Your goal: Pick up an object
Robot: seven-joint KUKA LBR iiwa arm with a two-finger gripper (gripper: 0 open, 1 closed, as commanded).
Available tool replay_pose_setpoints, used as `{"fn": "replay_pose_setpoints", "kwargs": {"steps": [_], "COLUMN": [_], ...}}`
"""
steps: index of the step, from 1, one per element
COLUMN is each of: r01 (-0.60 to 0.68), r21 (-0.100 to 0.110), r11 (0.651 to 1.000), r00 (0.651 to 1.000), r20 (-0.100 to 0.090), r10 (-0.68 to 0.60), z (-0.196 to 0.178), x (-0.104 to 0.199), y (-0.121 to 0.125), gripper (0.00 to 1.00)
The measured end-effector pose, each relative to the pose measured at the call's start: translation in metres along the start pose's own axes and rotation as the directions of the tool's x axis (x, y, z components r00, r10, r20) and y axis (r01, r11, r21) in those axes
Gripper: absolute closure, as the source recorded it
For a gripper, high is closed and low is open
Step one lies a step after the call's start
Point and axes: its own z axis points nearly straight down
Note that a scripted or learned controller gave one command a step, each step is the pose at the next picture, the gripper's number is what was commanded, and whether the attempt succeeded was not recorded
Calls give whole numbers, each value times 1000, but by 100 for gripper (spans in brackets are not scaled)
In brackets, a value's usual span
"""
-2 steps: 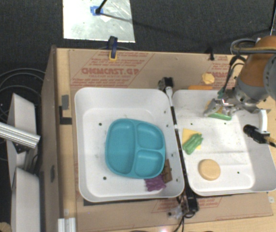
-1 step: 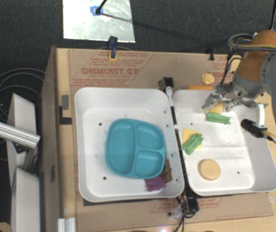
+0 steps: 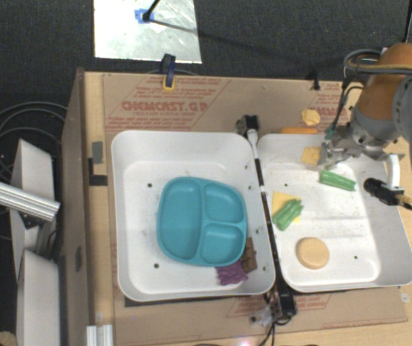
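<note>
Gripper (image 3: pixel 333 152) low at right bin's (image 3: pixel 390 265) far edge, between yellow block (image 3: pixel 310 156) and green bar (image 3: pixel 336 181); finger state: cannot tell. Risk: closing between them, grasping neither; crowding against wall invites a glancing push.

Two shallow white bins, one at frame left (image 3: pixel 130 193) and one at right (image 3: pixel 379 258), sit side by side. The left holds one teal divided plate (image 3: pixel 201 220), one purple piece (image 3: pixel 229 274) and one brown piece (image 3: pixel 250 256). The right holds two green items (image 3: pixel 336 181) (image 3: pixel 287 213), two yellow pieces (image 3: pixel 310 156) (image 3: pixel 281 199) and one tan round (image 3: pixel 312 252).
</note>
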Motion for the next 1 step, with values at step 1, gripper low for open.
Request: {"fn": "replay_pose_setpoints", "kwargs": {"steps": [1], "r01": [-8], "r21": [-20], "r11": [1000], "r00": [1000], "r20": [3], "r10": [8], "z": [-81], "x": [-35], "y": [-40], "gripper": [100]}}
